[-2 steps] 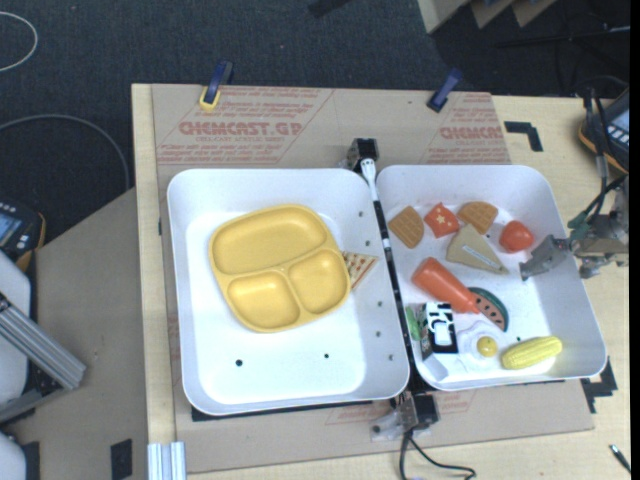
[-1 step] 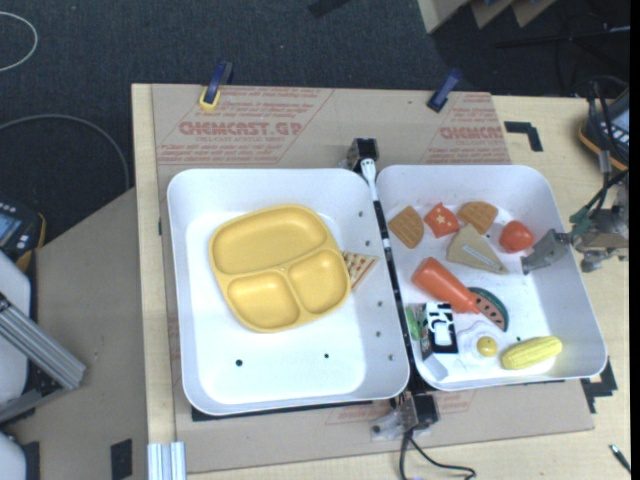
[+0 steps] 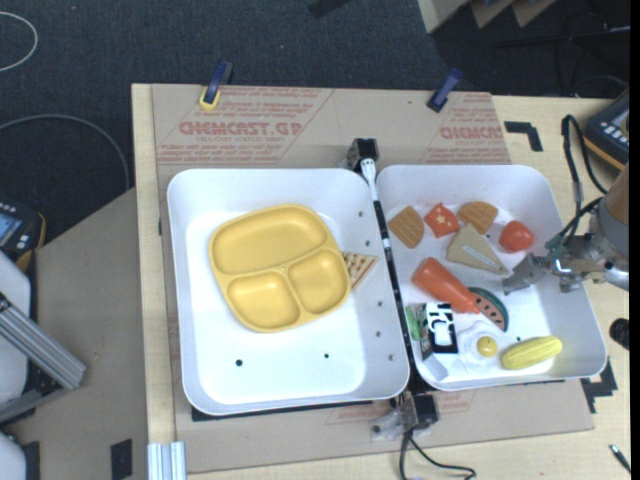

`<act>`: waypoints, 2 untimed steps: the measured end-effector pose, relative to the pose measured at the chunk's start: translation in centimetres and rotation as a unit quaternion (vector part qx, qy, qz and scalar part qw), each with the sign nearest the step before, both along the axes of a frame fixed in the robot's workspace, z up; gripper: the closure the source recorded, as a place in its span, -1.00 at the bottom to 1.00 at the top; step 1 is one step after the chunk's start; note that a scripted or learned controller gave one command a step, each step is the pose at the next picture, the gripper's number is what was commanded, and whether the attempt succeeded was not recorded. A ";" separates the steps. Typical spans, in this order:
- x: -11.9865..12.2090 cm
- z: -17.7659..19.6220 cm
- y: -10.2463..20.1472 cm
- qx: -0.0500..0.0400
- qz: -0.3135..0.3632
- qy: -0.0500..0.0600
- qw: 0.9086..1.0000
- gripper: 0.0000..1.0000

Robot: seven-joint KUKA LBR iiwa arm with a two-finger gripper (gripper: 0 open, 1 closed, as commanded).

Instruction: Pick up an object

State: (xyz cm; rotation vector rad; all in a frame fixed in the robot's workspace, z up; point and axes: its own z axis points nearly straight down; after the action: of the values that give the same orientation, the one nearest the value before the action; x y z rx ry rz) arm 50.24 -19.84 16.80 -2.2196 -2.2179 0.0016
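Bench front: a pale board point(image 3: 300, 438) runs along the lower frame, with black cables and a connector at the bottom centre.
Left bin: a shallow, glossy white bin point(image 3: 200, 348) with rounded corners fills the left centre.
Yellow tray: a smooth, three-compartment plastic tray point(image 3: 278, 266) lies tilted in the left bin's upper half.
Waffle wedge: a small tan triangle with a grid pattern point(image 3: 358, 265) touches the tray's right edge.
Right bin: a matching white bin point(image 3: 560, 353) sits just beside the left one, at right centre.
Toy food, near row: a bumpy yellow corn cob point(image 3: 531, 351), a small yellow ball point(image 3: 486, 346) and a black-and-white block point(image 3: 440, 328) lie along the lower edge.
Toy food, middle: an orange carrot point(image 3: 444, 282) lies beside a watermelon slice point(image 3: 489, 306).
Toy food, far row: a brown cracker point(image 3: 406, 226), a red piece point(image 3: 441, 219), a tan bread piece point(image 3: 478, 214), a pale cheese wedge point(image 3: 475, 251) and a red tomato point(image 3: 516, 235).
Gripper: the metal gripper point(image 3: 524, 273) reaches in from the right edge, low over the right bin just right of the cheese wedge; whether its fingers are spread or closed cannot be told, and nothing shows between them.
Backing: brown printed cardboard point(image 3: 300, 128) with two clamps at its top edge.
Room: dark carpet point(image 3: 150, 28) across the upper frame.
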 end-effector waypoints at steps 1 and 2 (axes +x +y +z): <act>0.0 -5.4 -1.0 0.000 0.000 0.000 1.000 -1.00; 0.5 -7.6 -1.3 -0.004 -0.001 -0.009 1.000 -1.00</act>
State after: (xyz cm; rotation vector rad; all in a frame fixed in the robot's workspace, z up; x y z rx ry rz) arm 50.74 -21.11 9.22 -2.2345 -2.2298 -0.0091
